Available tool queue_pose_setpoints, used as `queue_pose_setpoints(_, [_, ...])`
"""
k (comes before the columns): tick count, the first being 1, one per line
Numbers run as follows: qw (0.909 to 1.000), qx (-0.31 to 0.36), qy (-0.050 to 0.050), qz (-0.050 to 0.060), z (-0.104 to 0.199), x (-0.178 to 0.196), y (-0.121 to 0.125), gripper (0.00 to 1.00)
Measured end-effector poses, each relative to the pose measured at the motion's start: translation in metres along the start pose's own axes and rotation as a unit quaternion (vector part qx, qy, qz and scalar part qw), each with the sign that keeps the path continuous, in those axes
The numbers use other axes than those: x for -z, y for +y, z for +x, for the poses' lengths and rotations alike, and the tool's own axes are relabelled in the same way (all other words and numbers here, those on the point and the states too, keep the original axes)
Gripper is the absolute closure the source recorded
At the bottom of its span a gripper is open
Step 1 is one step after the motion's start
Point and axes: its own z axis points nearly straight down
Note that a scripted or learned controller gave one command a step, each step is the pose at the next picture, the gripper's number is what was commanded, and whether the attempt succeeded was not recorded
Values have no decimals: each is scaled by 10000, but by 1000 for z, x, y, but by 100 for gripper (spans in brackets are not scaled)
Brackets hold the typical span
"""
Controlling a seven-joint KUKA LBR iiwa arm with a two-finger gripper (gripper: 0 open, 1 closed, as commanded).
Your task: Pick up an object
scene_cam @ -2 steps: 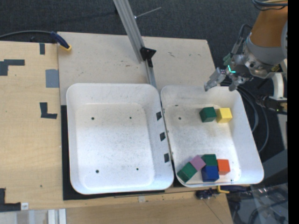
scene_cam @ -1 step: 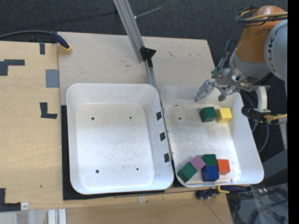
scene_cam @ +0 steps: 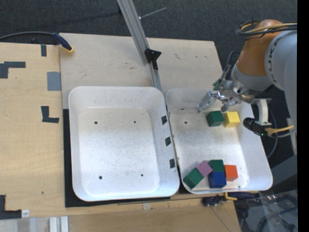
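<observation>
Green cube (scene_cam: pixel 215 118) just below jaws

We see the grey arm with its orange band (scene_cam: pixel 253 57) reaching in from the right, its wrist bent down and leftward at the far right of the scene. The two-finger metal gripper (scene_cam: pixel 212 102) hangs low from the wrist, pointing left and down; its finger spacing we cannot make out.
</observation>
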Motion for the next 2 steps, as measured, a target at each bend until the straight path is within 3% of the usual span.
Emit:
queue_pose_setpoints(1, [10000, 4, -45, -82, 2, -52, 10, 0])
queue_pose_setpoints(2, [9999, 12, -29, -98, 4, -38, 11, 100])
